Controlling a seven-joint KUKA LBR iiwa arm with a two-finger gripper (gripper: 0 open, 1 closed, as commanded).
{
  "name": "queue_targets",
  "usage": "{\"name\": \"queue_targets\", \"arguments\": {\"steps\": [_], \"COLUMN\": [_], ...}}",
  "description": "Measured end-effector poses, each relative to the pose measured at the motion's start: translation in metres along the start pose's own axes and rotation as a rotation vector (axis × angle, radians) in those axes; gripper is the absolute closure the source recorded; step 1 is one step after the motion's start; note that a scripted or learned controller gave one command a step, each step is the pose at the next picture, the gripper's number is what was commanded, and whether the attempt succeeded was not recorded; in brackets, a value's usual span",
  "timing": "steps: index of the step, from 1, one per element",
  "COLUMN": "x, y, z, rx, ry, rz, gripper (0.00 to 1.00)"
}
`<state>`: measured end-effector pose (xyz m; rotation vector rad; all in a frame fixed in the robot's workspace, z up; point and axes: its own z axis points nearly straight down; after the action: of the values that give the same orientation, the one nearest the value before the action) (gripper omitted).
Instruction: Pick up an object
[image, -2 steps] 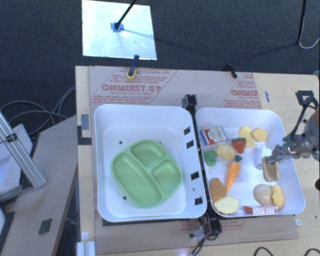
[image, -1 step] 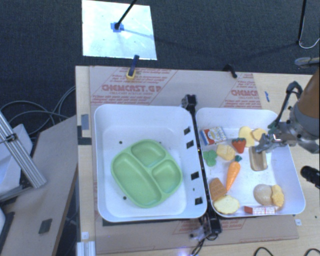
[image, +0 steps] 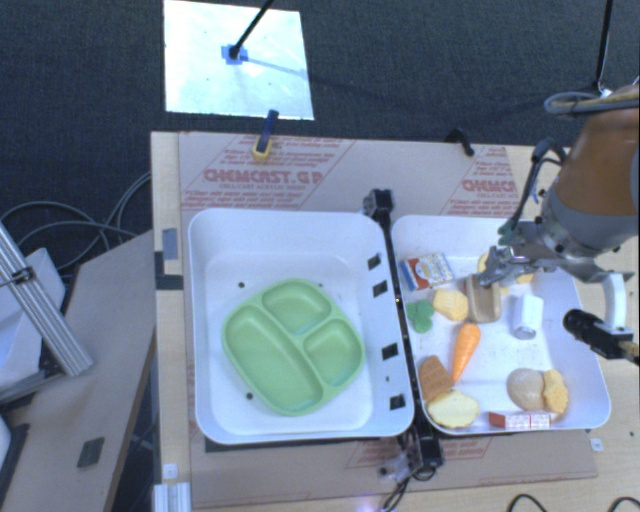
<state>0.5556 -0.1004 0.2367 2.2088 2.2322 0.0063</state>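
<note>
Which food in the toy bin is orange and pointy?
The carrot, lying in the middle of the right bin. The other foods are rounder, yellow, tan or green.

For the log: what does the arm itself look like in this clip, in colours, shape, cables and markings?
The arm is a thick rounded limb with a broad orange band above a grey wrist section. Thin dark cables run down beside the wrist to the small metallic two-finger gripper, which sits over the right-hand shallow white bin. No lettering or markings are legible on the arm.

Arm (image: 600, 170): extended in from the right, bent downward at the wrist.
Claw (image: 487, 283): lowered, pointed down and leftward.
</note>
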Motion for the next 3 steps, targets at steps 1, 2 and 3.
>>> {"name": "queue_targets", "arguments": {"steps": [1,2,3], "x": [0.019,0.019,0.013], "y": [0.011,0.012,0.014], "z": [0.023,0.002,0.023], "rx": [0.003,0.001,0.003], "ry": [-0.002,-0.002,-0.003], "rz": [0.004,0.004,0.010], "gripper": [1.00,1.00,1.00]}}
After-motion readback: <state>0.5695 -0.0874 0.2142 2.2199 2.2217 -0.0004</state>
